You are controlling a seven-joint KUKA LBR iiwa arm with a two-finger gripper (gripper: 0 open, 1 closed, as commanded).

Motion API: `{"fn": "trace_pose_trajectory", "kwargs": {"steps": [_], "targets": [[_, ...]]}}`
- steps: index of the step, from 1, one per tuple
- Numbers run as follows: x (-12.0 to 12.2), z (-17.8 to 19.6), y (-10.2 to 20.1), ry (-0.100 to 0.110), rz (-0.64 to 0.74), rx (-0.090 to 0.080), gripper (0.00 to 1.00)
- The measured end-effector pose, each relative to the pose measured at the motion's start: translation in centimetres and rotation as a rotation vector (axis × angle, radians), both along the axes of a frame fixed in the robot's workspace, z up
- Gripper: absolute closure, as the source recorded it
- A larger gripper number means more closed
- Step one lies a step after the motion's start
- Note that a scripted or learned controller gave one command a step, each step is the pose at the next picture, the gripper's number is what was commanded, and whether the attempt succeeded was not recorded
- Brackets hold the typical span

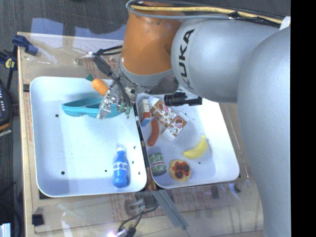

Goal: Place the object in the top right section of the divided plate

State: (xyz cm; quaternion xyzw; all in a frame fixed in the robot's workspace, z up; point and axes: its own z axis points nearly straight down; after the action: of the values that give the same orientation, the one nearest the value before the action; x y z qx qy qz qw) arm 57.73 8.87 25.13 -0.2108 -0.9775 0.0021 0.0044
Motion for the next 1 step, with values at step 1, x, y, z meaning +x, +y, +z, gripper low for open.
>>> {"fn": "trace_pose_trajectory", "kwargs": {"steps": [1], "targets": [[5.46,-5.18,5.2,0.005,0.078,0.013,1.0]]}}
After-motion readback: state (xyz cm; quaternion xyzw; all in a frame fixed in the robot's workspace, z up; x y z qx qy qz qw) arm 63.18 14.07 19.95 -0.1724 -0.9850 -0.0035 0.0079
